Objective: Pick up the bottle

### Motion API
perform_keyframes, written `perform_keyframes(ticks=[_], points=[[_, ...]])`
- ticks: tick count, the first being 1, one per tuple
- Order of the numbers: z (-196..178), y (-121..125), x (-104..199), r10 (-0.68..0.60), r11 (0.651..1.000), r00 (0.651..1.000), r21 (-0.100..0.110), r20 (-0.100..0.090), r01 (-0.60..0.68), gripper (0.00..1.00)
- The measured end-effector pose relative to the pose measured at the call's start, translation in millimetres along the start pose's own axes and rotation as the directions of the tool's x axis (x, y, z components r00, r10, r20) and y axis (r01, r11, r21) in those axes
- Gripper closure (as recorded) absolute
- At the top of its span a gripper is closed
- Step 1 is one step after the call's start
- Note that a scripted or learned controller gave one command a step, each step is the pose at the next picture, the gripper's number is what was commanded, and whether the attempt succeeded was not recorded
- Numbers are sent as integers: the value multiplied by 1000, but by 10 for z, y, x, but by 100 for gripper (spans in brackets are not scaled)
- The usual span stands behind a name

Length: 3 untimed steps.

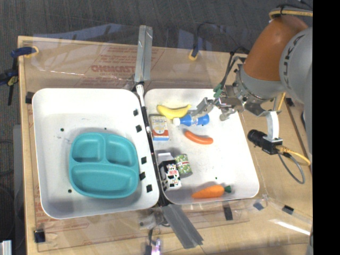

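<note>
A small blue bottle (192, 120) with a white cap lies on its side in the right bin (241, 158), just below the banana. My gripper (215, 109) hangs over the upper part of that bin, slightly up and to the right of the bottle. Its fingers are spread open with nothing between them. The left fingertip (204, 106) is close above the bottle's right end; I cannot tell whether it touches.
Also in the right bin are a yellow banana (173, 110), an orange sausage (198, 137), a small carton (159, 127), a green can (183, 164), a cow-patterned carton (171, 175) and a carrot (209, 192). A teal divided tray (103, 164) lies in the left bin (48, 110).
</note>
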<state>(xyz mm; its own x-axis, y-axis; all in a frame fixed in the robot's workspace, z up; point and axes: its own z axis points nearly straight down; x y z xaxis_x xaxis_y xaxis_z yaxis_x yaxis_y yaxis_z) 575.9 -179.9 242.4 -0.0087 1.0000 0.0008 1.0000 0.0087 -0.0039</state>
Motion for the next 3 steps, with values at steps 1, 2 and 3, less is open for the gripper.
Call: perform_keyframes(ticks=[1,2,3], points=[[666,485,-291,-98,995,995,-2,1,98,0],[1365,886,-297,-89,996,996,-22,7,89,0],[1485,560,-285,-175,984,984,-3,1,175,0]])
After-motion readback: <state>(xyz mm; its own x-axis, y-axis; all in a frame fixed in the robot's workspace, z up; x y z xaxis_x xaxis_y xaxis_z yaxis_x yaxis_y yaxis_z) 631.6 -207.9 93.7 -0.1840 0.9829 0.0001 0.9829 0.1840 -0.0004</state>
